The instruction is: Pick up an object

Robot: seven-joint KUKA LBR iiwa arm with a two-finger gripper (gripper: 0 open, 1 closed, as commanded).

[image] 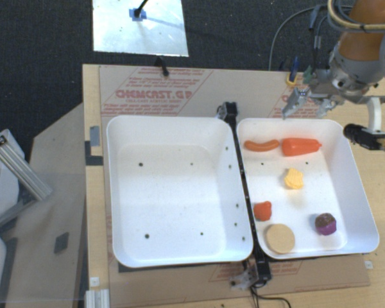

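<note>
My gripper hangs open above the far rim of the right bin, with nothing between its fingers. Just below it in that bin lie an orange carrot and a brown sausage. A yellow piece sits mid-bin. Nearer the front are a small red piece, a tan round cookie and a dark purple piece.
The left bin stands beside the right one, joined at a black divider clamp. A shiny metal plate lies at the back left. Cables and a black fitting sit at the right.
</note>
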